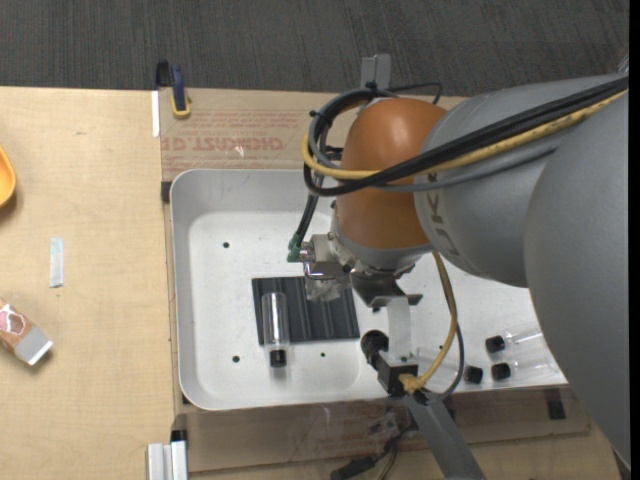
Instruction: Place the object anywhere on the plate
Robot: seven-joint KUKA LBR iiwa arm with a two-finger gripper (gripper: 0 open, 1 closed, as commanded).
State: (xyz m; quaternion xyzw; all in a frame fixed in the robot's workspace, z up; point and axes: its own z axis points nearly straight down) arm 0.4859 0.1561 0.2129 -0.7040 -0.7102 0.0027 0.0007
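Down low in the white bin (200,268), at the gripper (325,276): poised over the far edge of the dark ribbed plate (325,318), tucked under the orange band (385,183) of the grey arm (540,198). Cannot tell whether open or closed, nor whether touching the plate, with the wrist covering it from above. Nothing seen held.

Just left of there, on the plate's left side: the object, a silver cylinder (273,320) with a black end, lying lengthwise along the ribs. Black end pokes past the plate's near edge toward the bin floor. Apart from the gripper.

Looping round the band and down past the wrist: yellow and black cables (330,163).

Farther right, near the bin's near edge: a few small black-capped clear pieces (497,346), possibly vials, too small to be sure.

Beyond the bin: a pale wooden bench (90,168), with printed cardboard (240,138) behind the bin and a blue clamp (178,88) at its far corner. Out left on the wood: a small white strip (56,263), a wrapped packet (22,335), an orange edge (5,180). Past the bench, dark carpet (300,18).
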